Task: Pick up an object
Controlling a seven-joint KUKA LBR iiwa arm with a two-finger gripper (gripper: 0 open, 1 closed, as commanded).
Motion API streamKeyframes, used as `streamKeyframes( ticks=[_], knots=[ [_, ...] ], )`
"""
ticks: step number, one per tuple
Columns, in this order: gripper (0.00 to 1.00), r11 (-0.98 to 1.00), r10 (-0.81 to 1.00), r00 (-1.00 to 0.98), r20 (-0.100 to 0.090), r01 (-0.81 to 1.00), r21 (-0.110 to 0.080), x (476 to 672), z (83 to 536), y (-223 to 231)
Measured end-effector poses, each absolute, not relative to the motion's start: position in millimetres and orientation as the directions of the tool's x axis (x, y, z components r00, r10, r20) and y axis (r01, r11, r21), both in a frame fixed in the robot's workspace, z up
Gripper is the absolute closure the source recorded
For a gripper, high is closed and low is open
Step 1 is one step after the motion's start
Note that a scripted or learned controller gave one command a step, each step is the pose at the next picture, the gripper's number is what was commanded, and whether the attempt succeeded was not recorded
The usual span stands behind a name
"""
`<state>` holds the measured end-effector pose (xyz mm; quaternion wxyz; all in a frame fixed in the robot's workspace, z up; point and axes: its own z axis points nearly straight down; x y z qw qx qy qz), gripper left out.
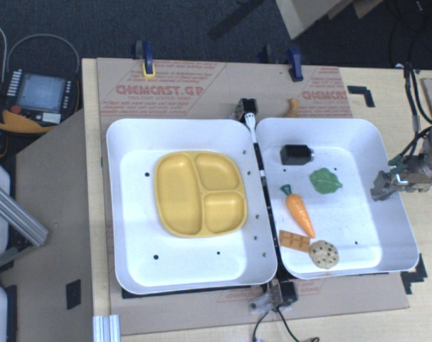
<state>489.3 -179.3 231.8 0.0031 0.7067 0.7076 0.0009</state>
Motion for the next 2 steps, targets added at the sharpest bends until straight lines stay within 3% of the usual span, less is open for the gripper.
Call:
streamKeyframes(
  ticks=[2],
  knots=[
    [1.00, 0.006, 1.000, -0.006, 0.003, 1.000, -0.002, 491.3, 229.9, -73.1]
  ],
)
